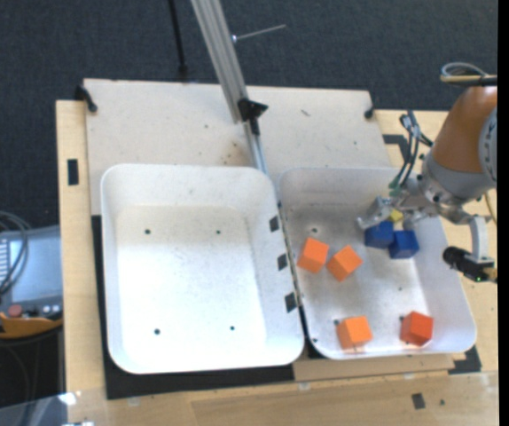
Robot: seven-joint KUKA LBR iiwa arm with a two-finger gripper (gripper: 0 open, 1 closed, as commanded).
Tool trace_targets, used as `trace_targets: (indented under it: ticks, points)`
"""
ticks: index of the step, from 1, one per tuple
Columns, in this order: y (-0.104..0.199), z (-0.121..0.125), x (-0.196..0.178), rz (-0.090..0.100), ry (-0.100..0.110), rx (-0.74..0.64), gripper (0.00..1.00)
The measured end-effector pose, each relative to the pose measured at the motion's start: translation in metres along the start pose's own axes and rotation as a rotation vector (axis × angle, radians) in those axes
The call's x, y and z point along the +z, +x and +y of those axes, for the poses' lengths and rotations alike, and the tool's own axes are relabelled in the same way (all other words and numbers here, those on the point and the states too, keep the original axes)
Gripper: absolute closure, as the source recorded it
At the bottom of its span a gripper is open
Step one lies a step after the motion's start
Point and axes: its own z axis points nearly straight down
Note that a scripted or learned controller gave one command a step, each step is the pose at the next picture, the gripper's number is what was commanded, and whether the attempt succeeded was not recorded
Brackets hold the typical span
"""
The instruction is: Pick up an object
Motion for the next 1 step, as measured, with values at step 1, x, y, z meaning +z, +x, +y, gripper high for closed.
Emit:
trace_targets:
  ticks: [1]
  points:
    - [-0.0009,0.0011,-0.0113,-0.001,-0.005,0.0,1.0]
